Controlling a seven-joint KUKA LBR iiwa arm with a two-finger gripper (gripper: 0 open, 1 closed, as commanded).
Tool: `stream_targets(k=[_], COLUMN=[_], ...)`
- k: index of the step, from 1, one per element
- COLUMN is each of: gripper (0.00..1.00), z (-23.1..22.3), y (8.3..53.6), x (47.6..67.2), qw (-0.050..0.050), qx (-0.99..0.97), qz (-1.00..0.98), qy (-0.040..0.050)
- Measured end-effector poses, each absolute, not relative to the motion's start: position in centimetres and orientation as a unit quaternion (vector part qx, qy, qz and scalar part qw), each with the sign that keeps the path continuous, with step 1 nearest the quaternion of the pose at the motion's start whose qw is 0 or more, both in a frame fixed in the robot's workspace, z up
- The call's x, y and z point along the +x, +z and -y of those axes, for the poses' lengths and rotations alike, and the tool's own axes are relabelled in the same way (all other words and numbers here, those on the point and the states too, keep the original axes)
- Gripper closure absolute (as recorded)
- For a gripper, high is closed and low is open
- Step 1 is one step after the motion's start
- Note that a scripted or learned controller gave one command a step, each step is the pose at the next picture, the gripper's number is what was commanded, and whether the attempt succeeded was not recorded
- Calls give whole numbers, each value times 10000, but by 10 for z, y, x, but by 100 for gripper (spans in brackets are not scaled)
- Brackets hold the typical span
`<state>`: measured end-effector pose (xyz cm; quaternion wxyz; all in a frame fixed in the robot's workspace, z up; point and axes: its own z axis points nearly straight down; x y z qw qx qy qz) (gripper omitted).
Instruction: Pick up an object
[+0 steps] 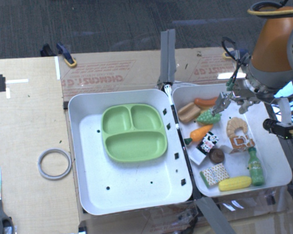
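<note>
hand [234, 100] hangs over right bin [277, 144], holding nothing visible.

Left bin [89, 159] w/ green divided plate [134, 131]. Right bin [275, 152] packed w/ toy food: hot dog [188, 111], carrot [201, 133], corn cob [234, 184], green bottle [255, 167], cracker [214, 174], croissant [237, 126]. Gripper [232, 100] hangs over right bin's far side, near green leafy toy [208, 116]. Tape ring [54, 163] & scissors [2, 223] on bench at left.
</note>
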<state>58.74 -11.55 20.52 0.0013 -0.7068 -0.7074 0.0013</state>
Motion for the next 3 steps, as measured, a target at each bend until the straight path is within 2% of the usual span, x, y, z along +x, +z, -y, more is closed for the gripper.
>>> stream_targets(k=[1, 2, 3], gripper=[0, 100, 100], z=[100, 102, 64], y=[92, 101, 192], x=[603, 603, 659], qw=[1, 1, -7], qx=[-6937, -6951, -7360], qz=[7202, 7189, 6770], qy=[6, 6, 3])
